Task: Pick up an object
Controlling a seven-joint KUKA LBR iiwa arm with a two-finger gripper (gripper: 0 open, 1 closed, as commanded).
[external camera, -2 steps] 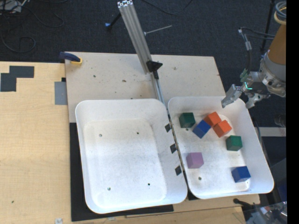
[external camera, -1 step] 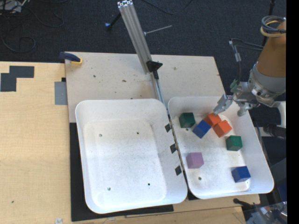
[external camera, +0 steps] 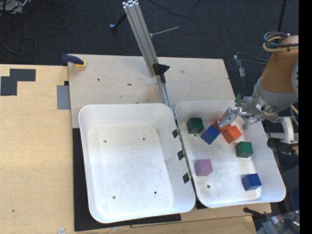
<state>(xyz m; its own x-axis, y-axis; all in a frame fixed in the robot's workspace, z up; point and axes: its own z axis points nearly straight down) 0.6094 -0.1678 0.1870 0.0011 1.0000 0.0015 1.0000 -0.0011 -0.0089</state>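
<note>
Both bins, the left bin [external camera: 129,165] and the right bin [external camera: 229,179], are white with dark specks. The right one holds two green cubes [external camera: 195,125] [external camera: 244,149], two blue cubes [external camera: 210,134] [external camera: 251,181], an orange cube [external camera: 232,133] and a lilac cube [external camera: 203,167]. The desk [external camera: 112,82] is pale beige, and the arm [external camera: 280,77] wears an orange band above grey.

Robotics lab: plywood bench [external camera: 34,145] bearing two white bins [external camera: 126,165], aluminium strut [external camera: 141,33], loose cables [external camera: 19,4] on dark carpet [external camera: 204,18], industrial arm [external camera: 278,77].

Grey-bodied arm [external camera: 278,89] with a broad orange band above the wrist — yellow and dark cables looped on top; pale metal gripper [external camera: 228,119], slim silvery fingers [external camera: 227,117].
</note>
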